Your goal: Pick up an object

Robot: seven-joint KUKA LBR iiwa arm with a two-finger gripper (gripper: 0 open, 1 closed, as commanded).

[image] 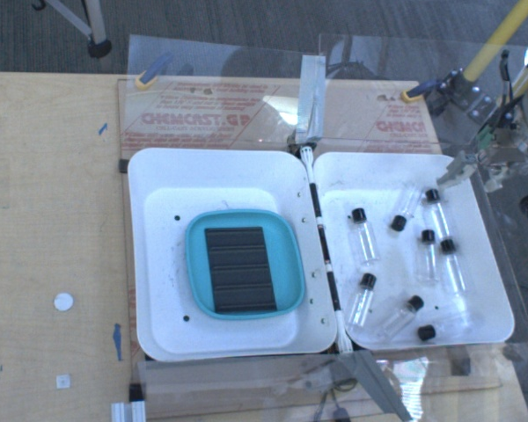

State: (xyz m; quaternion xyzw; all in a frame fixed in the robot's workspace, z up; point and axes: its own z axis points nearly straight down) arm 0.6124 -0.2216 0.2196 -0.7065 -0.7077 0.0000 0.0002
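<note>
The claw (447, 176) hangs over the far right corner of the right bin (502, 323), its grey tip low above the white floor. Its tip is too small and blurred to tell how it is set, and no vial shows in it.

The nearest thing to pick is a clear vial with a black cap (436, 207), lying flat just below and a little left of the claw tip, cap end closest to it. Its long axis runs from the cap away from the claw toward the near edge of the bin, slightly tilted to the right. A second vial (404, 212) lies just left of that one, slanted, with its cap at the end farther from the claw.

More vials (363, 232) are scattered farther from the claw, toward the bin's near and left sides, each lying flat. Well away to the claw's left, the other bin (150, 236) holds a teal tray (198, 271) with a dark ridged insert.

The coming move probably calls for a short drop toward the first vial, jaws set across its length.
</note>
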